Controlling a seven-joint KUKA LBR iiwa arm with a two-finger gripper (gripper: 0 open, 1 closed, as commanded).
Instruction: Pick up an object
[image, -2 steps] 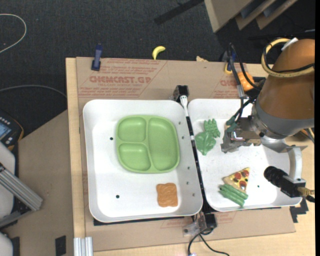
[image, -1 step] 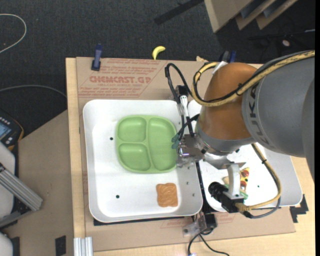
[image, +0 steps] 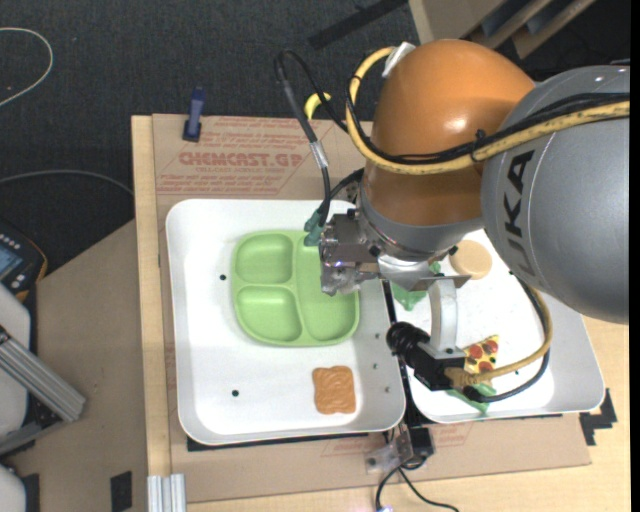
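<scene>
Here, arm (image: 470, 160): over the seam between the two bins.
Gripper (image: 345, 262): beside the tray's right edge; open or closed, cannot tell.
Tray (image: 285, 290): green, three compartments, in left bin (image: 200, 330); probably light, stiff, slippery; best taken by the rim.
Waffle (image: 334, 389): near front of left bin; likely light, flat, hard to pinch.
Writing: "CHEMCAST GP" on board (image: 235, 155); "KU" on arm.
</scene>
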